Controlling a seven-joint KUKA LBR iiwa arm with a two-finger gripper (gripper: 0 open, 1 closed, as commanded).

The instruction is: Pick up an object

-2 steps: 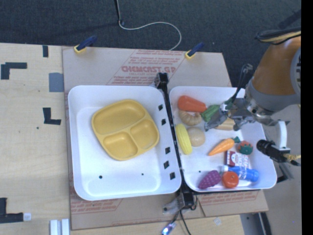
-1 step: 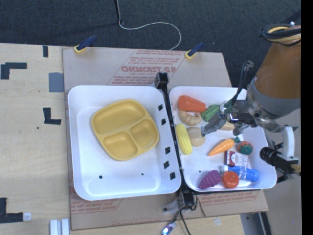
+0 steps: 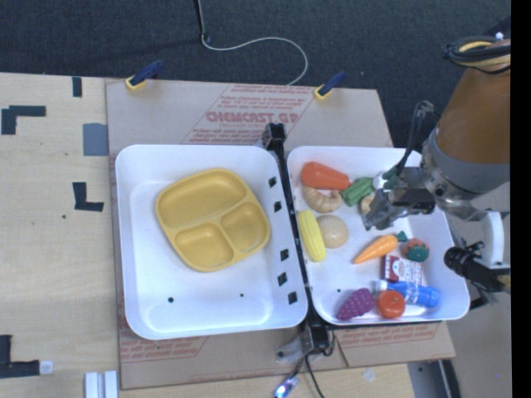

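Gripper (image 3: 383, 208) hangs low over right bin (image 3: 431, 160), right of frame; can't tell its state. I read this as approach, nothing held. Toy carrot (image 3: 375, 248) lies just below it; next I need a short drop. Arm (image 3: 473, 123) enters from upper right, wrist angled down-left.
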